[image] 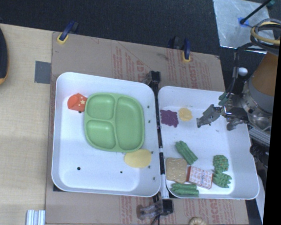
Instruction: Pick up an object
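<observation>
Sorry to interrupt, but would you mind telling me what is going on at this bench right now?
A robot arm reaches in from the right, with its hand over the upper part of the right bin. Nothing shows between its fingers, so no object has been picked up yet. Nearest to it lie a small yellow piece and a purple piece; green toy vegetables and a toast slice sit lower down. The left bin holds a green divided plate.

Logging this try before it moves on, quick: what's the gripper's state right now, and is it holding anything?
Gripper: above the right bin, near the small yellow piece; open or closed cannot be told, and nothing is visibly held.
</observation>
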`<state>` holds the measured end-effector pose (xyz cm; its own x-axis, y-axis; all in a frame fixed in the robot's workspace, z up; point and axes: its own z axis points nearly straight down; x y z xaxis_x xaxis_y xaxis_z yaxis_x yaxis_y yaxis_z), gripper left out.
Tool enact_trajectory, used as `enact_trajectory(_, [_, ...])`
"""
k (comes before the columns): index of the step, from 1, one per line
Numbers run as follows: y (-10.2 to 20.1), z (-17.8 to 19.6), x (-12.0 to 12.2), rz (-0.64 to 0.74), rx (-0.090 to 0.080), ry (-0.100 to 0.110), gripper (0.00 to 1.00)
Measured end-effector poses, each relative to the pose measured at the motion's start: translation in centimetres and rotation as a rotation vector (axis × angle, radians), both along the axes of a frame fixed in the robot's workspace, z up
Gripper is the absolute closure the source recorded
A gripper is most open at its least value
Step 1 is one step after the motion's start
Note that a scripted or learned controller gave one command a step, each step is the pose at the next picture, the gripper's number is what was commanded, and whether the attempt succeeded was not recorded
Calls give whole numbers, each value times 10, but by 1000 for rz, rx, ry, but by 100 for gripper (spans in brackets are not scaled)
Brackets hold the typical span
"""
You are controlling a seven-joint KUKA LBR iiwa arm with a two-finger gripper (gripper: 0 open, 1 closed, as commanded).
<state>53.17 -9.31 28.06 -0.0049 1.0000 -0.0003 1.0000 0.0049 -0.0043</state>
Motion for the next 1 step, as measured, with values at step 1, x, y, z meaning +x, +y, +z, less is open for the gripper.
enact_trajectory(1, [0, -99, 18, 0, 0, 6, 0])
